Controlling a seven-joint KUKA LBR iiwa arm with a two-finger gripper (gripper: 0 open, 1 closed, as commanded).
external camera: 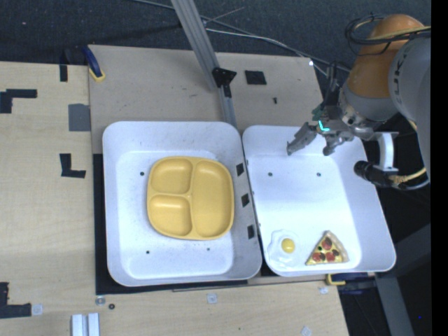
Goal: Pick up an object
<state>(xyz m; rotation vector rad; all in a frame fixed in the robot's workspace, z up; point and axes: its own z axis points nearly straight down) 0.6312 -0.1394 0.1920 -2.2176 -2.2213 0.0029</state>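
Observation:
A yellow divided plate (190,197) lies in the left bin (126,257). In the right bin (315,187), near its front edge, rest a toy fried egg (284,246) and a toy pizza slice (327,250) side by side. My gripper (311,145) hovers over the far end of the right bin, well back from the egg and pizza. Its two fingers are spread apart and nothing sits between them.
A slanted grey metal bar (203,44) crosses the bench behind the bins and ends at a black clamp (223,76). Cables run along the dark floor at the top. The arm's orange band (381,54) looms at the upper right.

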